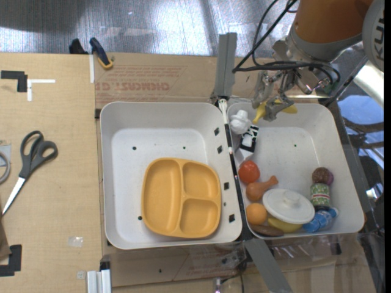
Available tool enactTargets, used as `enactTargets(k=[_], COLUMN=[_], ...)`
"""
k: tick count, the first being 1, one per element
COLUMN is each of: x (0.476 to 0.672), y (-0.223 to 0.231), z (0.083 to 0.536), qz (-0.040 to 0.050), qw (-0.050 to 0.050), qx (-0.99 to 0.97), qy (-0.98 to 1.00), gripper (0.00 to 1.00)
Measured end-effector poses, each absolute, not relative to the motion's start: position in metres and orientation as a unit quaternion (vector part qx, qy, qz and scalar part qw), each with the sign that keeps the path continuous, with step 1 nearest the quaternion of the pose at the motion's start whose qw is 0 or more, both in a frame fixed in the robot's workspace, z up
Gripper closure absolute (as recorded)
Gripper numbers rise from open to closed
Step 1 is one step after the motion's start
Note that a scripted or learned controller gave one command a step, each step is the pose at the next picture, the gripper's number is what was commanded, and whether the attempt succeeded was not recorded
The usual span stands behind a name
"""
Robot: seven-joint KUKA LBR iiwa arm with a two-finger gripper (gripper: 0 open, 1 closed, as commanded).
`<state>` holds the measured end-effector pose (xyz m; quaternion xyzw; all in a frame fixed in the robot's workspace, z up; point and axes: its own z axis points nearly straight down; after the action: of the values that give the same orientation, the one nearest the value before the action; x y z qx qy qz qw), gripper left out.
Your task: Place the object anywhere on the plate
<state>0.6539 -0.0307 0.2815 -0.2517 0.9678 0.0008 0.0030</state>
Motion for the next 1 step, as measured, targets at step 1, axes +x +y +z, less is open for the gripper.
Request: enactTargets(k=[1], x=[0.5961], y=[0.0265], z=[0.2069], qz=[0.0007], qw=[0.001], qx=[-0.231], qy=[0.973], gripper=[1.00])
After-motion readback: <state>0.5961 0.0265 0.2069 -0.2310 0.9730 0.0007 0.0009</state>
